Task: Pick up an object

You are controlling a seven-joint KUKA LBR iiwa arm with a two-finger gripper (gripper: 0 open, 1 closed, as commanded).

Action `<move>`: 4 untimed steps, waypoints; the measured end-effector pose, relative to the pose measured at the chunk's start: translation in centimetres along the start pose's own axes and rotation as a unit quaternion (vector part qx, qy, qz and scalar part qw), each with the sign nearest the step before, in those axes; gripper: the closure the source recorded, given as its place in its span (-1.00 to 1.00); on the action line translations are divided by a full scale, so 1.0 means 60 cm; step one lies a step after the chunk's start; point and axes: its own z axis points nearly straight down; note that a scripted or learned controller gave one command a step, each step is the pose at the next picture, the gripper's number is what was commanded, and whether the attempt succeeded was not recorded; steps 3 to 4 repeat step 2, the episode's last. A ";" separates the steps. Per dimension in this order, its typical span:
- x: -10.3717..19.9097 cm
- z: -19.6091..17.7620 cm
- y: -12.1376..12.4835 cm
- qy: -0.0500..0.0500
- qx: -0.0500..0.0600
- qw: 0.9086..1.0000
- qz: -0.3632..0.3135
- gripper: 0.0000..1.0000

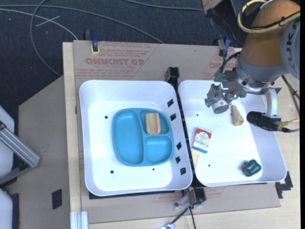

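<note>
Overhead, hand (218, 100) above right bin (267, 149); grip state unclear, nothing visibly held.

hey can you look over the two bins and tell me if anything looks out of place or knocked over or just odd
Nothing looks spilled or damaged. In the left bin, a tan block sits in one compartment of the blue divided plate. In the right bin, a small card box, a tan wooden piece and a green object lie loose and apart. The end effector hangs above that bin.

The arm (267, 37) reaches in from the right, its orange band uppermost and grey wrist angled down-left, with the gripper (217, 99) hanging low at its end.
</note>
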 end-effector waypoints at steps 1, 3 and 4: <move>0.079 -0.013 -0.031 0.000 -0.001 1.000 0.000 1.00; 0.164 0.012 -0.055 0.000 0.000 1.000 0.000 1.00; 0.164 0.012 -0.055 0.000 0.000 1.000 0.000 1.00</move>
